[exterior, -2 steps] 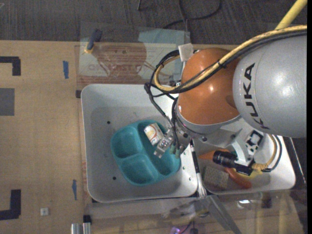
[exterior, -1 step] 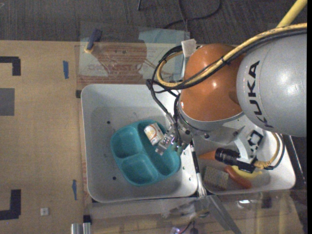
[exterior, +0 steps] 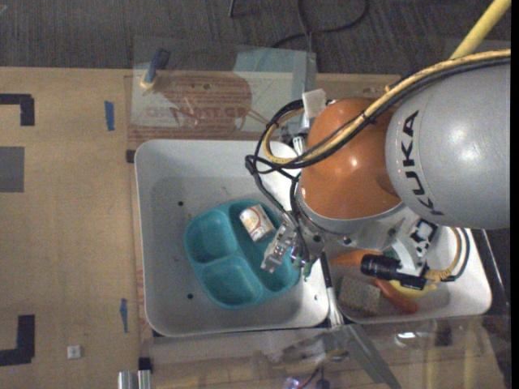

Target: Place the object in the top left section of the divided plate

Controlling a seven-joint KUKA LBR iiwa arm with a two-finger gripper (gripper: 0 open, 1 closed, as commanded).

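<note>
A teal divided plate (exterior: pixel 212 254) lies tilted in the left white bin (exterior: pixel 162 217). A small white and orange cup-like object (exterior: pixel 255 222) lies on its side in the plate's section nearest the arm, at the upper right of the plate as seen here. My gripper (exterior: pixel 285 254) hangs just right of and below that object, over the plate's right rim. The big grey and orange wrist hides the plate's right edge.
In the right bin (exterior: pixel 478 294), partly under the arm, lie a grey-brown spongy block (exterior: pixel 361 295) and an orange item (exterior: pixel 401 300). A clear sheet with a blue-tipped tool (exterior: pixel 154 63) lies behind the left bin. Black cables loop above the wrist.
</note>
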